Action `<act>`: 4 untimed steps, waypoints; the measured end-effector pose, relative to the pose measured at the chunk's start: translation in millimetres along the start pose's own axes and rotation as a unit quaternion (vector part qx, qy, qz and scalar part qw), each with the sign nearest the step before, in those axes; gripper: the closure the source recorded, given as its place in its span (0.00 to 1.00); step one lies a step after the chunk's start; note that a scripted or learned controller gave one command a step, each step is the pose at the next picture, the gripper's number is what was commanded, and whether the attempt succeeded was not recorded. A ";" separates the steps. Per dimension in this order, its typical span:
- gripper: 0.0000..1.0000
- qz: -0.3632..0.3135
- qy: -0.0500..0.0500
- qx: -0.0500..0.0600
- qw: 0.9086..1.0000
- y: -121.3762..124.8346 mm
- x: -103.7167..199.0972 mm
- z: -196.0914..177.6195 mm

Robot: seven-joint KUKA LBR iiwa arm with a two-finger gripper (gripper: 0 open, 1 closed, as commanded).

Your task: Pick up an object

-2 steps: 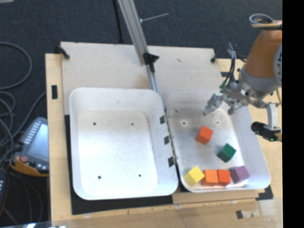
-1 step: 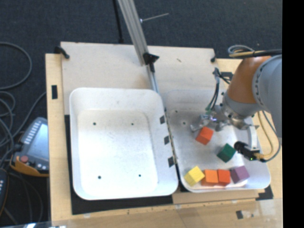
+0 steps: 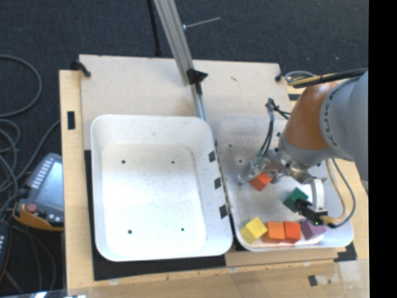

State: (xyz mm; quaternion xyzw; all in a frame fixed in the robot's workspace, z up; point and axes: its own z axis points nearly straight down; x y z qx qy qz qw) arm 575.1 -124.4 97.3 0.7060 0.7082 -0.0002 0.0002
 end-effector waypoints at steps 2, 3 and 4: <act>1.00 -0.003 0.001 -0.005 1.000 3.9 94.9 -118.8; 1.00 0.002 0.000 0.001 1.000 -34.8 89.3 -98.3; 1.00 -0.004 0.002 -0.004 1.000 -41.6 175.4 -166.3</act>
